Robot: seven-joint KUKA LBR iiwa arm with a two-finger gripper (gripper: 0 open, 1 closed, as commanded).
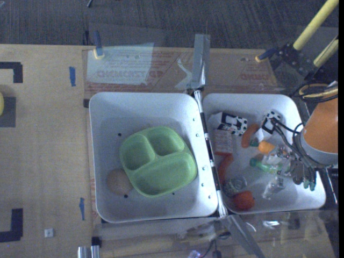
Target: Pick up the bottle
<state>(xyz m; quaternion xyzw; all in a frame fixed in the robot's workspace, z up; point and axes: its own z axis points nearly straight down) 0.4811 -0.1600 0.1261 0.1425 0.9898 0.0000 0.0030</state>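
Bottle [273, 164] — clear, green-capped — lies in the right bin [309, 195], just right of the orange carrot [250, 137]; the gripper [299, 172] hovers beside it, finger state impossible to tell — the bottle is not yet grasped or lifted

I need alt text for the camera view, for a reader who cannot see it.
The grey and orange arm reaches from the right over the right bin, which holds a clear bottle among small cluttered items. The left bin holds a green divided plate beside a tan ball.
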